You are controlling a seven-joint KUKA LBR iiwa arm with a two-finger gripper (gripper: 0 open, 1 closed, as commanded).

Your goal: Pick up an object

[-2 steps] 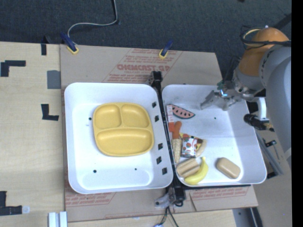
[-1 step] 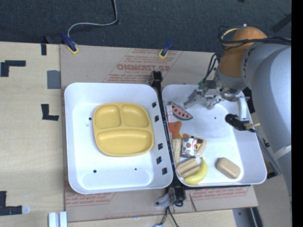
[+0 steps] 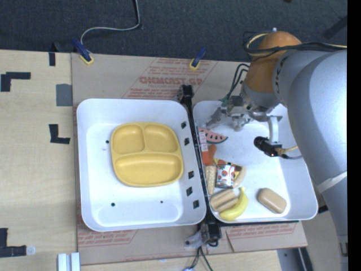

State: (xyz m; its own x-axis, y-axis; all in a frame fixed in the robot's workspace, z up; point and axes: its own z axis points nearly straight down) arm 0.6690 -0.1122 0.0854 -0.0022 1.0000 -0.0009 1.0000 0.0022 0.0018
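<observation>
We see the gripper [image 3: 228, 116] hanging over the right bin [image 3: 293, 176] at its eleven o'clock corner, fingers spread wide with nothing between them. Just below it, toward seven o'clock, lies a watermelon slice [image 3: 213, 135]. Further toward six o'clock sit a banana [image 3: 237, 206], a hot dog [image 3: 222, 198] and a bread roll [image 3: 271, 200]. The left bin [image 3: 93, 151] holds a yellow divided plate [image 3: 147, 153].

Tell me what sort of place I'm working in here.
Likely a robotics lab test bench: two white bins clamped on cardboard, toy food like a banana, and a yellow divided plate.
</observation>
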